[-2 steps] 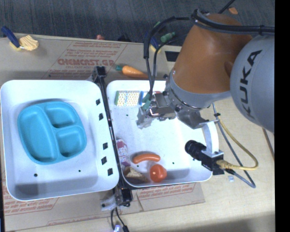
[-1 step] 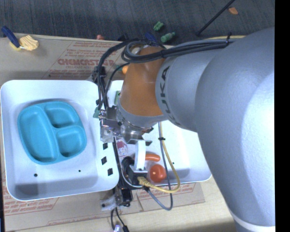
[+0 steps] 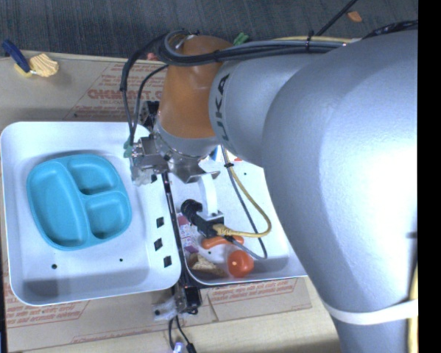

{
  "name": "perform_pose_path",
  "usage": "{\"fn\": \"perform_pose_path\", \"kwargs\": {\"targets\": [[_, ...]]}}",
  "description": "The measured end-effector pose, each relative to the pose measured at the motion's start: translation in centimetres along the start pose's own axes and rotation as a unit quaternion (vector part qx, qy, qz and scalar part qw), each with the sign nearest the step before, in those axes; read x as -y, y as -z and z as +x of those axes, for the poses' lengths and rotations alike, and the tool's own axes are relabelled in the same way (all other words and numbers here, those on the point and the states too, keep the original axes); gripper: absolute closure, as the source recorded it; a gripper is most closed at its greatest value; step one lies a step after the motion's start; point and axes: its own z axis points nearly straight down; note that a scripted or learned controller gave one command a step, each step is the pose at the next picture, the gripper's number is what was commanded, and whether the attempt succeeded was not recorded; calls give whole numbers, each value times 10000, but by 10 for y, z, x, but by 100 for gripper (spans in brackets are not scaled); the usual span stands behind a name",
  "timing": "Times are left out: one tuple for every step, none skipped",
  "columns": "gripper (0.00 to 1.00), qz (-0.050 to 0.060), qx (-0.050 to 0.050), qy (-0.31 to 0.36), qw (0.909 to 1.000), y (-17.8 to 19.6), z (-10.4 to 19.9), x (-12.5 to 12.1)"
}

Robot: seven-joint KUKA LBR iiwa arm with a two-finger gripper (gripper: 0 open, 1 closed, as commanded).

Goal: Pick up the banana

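Arm (image 3: 316, 160) is reached over the right bin (image 3: 275, 256). Gripper (image 3: 172, 166) is seen at the divide between the bins; released or clenched cannot be told. Banana's place cannot be told. Blue tray (image 3: 76, 201) is laid in the left bin (image 3: 14, 153). Red ball (image 3: 240, 263) and orange item (image 3: 221, 239) are seen in the right bin. Bins are set on printed cardboard (image 3: 95, 87), and dark carpet (image 3: 73, 13) is seen beyond.

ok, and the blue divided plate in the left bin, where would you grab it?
Likely from straight above, pinching the raised divider of the blue plate. It lies flat on the left bin floor, so its rim offers little from the side.
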Motion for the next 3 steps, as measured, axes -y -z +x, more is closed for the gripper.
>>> {"fn": "perform_pose_path", "kwargs": {"targets": [[100, 14, -3, -457, 9990, 45, -41, 59], [100, 19, -4, 32, 10000, 20, 32, 89], [100, 12, -3, 1810, 9835, -100, 69, 83]]}}
